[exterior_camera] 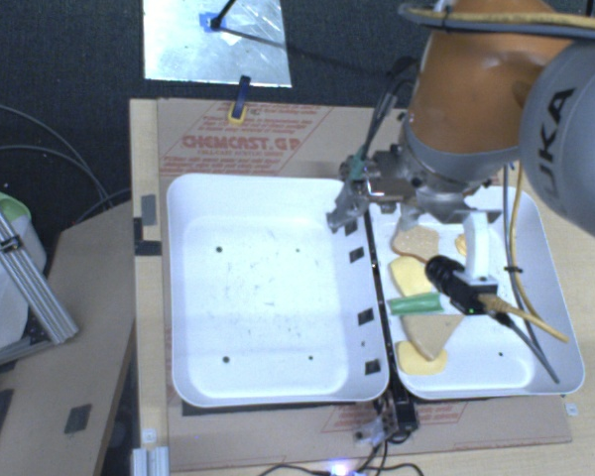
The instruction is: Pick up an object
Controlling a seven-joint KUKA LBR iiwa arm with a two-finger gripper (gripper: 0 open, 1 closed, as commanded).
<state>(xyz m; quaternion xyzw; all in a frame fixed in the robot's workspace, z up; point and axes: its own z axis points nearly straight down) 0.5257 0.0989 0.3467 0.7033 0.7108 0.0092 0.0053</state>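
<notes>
The KUKA arm's pincer [349, 204] hangs low over the seam where the two white bins meet, at the far end of that seam; the orange-banded wrist above shadows it, and whether it stands apart or together cannot be told, nor is anything seen in its grasp. Just to the view's right of the pincer and a little nearer the camera, a pale tan piece [414, 241] lies flat on the floor of the right bin [565, 367]. Next toward the camera comes a yellow piece [407, 276], touching the tan one. Farther still from the pincer, a green strip [415, 305] lies across the heap, with a tan wedge [432, 336] beneath it and a second yellow slab [420, 362] at the near end, all close to the bin's inner wall. On the pincer's other side spreads the left bin [258, 266], its white floor lightly scuffed. Both bins sit on a cardboard sheet [248, 139] printed in red. Beyond the pincer, well apart from it, a blue-and-yellow clip [240, 99] rests at the cardboard's far edge, and past that lies a shiny silver square [213, 28].
</notes>
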